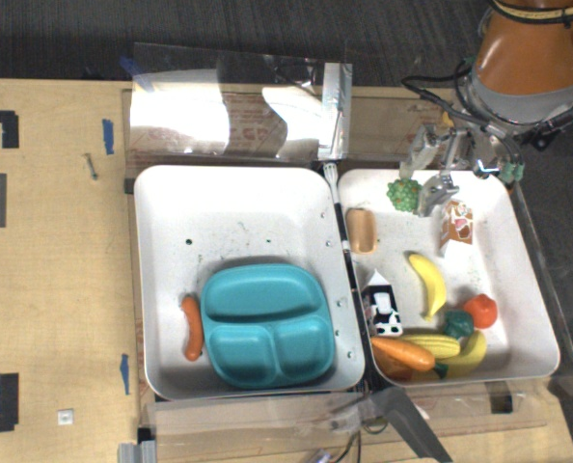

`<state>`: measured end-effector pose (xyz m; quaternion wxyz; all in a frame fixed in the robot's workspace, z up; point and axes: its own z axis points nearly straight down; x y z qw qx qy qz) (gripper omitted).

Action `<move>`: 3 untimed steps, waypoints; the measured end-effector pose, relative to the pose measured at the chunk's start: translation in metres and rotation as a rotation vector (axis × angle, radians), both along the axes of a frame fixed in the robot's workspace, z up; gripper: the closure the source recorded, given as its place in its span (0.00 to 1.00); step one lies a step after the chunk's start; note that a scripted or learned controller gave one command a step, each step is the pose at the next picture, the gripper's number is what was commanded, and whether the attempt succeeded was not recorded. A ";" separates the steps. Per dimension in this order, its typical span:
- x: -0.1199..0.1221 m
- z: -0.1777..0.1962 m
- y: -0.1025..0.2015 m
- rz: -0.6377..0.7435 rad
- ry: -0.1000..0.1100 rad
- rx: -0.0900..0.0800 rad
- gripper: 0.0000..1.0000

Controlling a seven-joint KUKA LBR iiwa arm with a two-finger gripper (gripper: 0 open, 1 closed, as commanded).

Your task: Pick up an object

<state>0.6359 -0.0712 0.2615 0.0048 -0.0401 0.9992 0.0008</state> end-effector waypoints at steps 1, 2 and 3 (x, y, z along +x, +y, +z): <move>0.025 -0.021 0.031 0.006 0.002 0.000 1.00; 0.033 0.033 0.035 0.049 -0.005 -0.002 1.00; 0.032 0.037 0.027 0.105 -0.002 -0.003 1.00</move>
